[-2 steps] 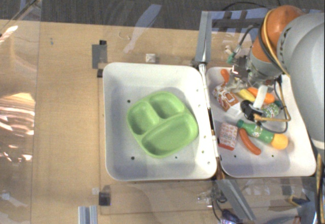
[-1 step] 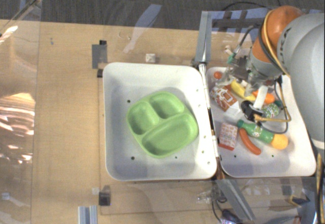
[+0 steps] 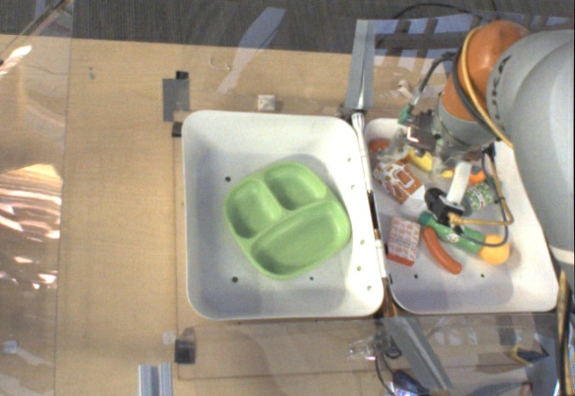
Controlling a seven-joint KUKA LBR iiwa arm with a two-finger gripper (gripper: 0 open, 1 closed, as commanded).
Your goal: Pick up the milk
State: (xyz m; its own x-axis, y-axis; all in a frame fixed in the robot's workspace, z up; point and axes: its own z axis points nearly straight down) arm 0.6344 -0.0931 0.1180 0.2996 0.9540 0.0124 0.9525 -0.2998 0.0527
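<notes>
Left shallow white bin (image 3: 202, 233) sits on the pale wooden bench (image 3: 99, 206) and holds one green three-compartment plastic plate (image 3: 286, 219) near its centre, with bare floor all round it out to the walls. Right shallow white bin (image 3: 476, 291) butts against it along the shared rim and is crowded at its upper and middle part; its lower strip is bare. The milk, a small white-and-red printed carton (image 3: 397, 179), lies in the right bin's upper left, close to the dividing rim and just left of the gripper (image 3: 446, 171). A second red-and-white printed packet (image 3: 403, 240) lies below it, beside an orange sausage-shaped toy (image 3: 443, 252). Grey arm with orange band (image 3: 485, 71) comes in from the right; gripper is down among the clutter (opening and contact: cannot tell).
</notes>
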